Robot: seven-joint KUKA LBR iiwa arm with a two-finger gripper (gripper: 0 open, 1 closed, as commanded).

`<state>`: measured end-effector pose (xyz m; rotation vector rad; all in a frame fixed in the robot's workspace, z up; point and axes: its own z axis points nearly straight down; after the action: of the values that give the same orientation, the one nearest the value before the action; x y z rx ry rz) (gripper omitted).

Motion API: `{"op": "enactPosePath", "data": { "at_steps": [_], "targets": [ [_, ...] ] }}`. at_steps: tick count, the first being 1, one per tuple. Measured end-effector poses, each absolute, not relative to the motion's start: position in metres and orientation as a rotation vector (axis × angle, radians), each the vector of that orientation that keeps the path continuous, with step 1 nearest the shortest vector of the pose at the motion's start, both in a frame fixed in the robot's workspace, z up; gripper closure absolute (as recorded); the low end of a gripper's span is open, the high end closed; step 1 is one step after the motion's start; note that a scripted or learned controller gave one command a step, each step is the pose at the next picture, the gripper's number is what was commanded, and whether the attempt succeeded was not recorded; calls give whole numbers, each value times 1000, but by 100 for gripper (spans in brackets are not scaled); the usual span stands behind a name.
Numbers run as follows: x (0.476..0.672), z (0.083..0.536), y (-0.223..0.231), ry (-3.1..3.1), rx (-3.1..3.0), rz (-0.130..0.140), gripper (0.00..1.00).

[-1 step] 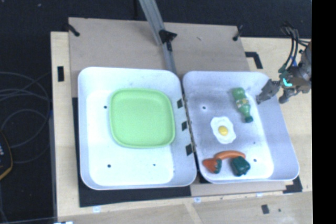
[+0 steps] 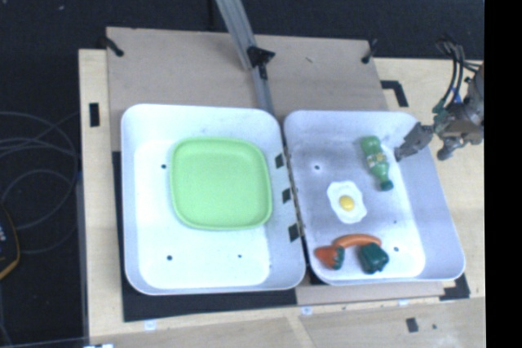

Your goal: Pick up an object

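- Near the front edge of the right bin [image 2: 432,200], a green toy [image 2: 373,258] is seen beside a red-orange sausage-like piece [image 2: 356,241], with a red-and-orange item [image 2: 329,257] just to its left.
- Toward the middle of that bin, a fried egg toy [image 2: 347,202] is laid flat, apart from the rest.
- Farther back, a green bottle [image 2: 376,160] is lying tilted near the bin's right rear part.
- In the left bin [image 2: 147,175], a light green square plate [image 2: 220,182] is resting flat at its centre.
- At the right bin's far right edge, the gripper [image 2: 431,141] is poised with fingers spread apart, nothing seen between them.
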<state>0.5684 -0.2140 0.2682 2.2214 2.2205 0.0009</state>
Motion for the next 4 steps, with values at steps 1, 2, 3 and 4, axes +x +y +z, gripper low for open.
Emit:
{"op": "enactPosePath", "data": {
  "at_steps": [1,2,3,4],
  "targets": [
    [566,209,-207,2224,2224,-4,0],
    [562,166,-204,2223,2224,-3,0],
    [560,104,-201,2222,2224,-3,0],
    [562,117,-202,2218,2222,2,100]
  ]
}}
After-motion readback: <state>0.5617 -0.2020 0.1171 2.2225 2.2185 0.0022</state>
